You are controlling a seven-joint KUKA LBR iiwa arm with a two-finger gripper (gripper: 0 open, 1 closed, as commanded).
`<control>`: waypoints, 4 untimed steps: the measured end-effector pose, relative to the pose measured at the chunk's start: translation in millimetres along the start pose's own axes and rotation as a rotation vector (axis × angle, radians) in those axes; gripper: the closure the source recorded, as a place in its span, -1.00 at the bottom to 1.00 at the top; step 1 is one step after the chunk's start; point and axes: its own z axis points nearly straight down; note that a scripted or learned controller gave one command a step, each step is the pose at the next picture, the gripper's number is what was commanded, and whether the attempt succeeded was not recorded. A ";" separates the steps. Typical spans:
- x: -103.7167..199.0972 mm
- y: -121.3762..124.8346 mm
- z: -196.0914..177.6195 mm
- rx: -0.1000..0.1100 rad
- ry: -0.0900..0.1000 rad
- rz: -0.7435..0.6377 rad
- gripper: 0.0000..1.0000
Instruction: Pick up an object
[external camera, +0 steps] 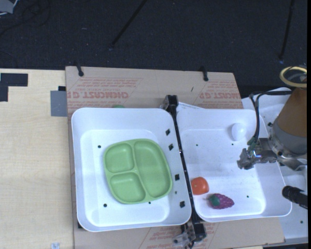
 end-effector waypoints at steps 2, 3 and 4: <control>51.1 18.3 -64.6 0.004 0.002 -0.004 1.00; 93.0 23.2 -58.9 0.006 0.002 -0.002 1.00; 148.8 32.9 -59.7 0.005 0.002 -0.004 1.00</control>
